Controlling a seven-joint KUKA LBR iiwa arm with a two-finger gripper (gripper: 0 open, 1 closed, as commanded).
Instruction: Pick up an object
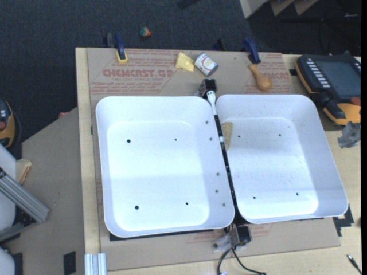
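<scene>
**Lying against a bin wall: one tan scrap on the white bench**

Resting in the bin on the view's right (321,153), a small tan scrap (226,133) sits tight against that bin's left wall, just beside the dark seam where the two bins meet. Its neighbour, the bin on the view's left (109,171), shows a white floor with a few dark dots. Both bins sit on a brown board (143,72) printed with red lettering (part of it reads "CHEMCAST"). Along the board's far edge lie a yellow chunk (184,62) and, touching or nearly touching it, a small white box (206,64); farther to the right is a wooden-handled tool (260,78). Two blue clamps (120,46) (250,50) grip that far edge. A black handheld controller (332,76) rests off the board's right corner, and a small coloured ball (145,32) lies on the dark carpet beyond
</scene>
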